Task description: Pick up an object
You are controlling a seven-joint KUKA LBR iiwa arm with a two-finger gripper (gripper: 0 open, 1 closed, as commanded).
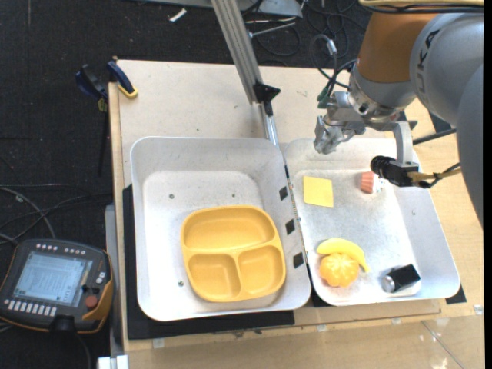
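While the grey arm with its orange band (400,29) reaches in over the far edge of the bench, its two-finger gripper (327,143) hangs above the back rim of the right-hand shallow white bin (430,229), and nothing sits between its jaws; whether they are spread or pressed together I cannot tell from this slant.

Largest of the loose things is the yellow three-compartment plastic tray (231,252), lying in the left-hand white bin (154,167), well off to the side of the jaws and nearer the camera. Next comes the flat yellow square card (318,191), just below the jaws and the closest candidate. Further forward from them lie the orange round toy fruit (339,270) and the yellow toy banana (343,248), touching each other. A small black cylinder (400,277) rests in the near corner, well apart from the jaws. Smallest is the pink ridged piece (367,181), a little to the side of the jaws.

A good pick probably means choosing something with height, such as the pink piece or the fruit, since the flat card offers little to pinch. Centre over it, descend straight, and close only once the fingers straddle it.
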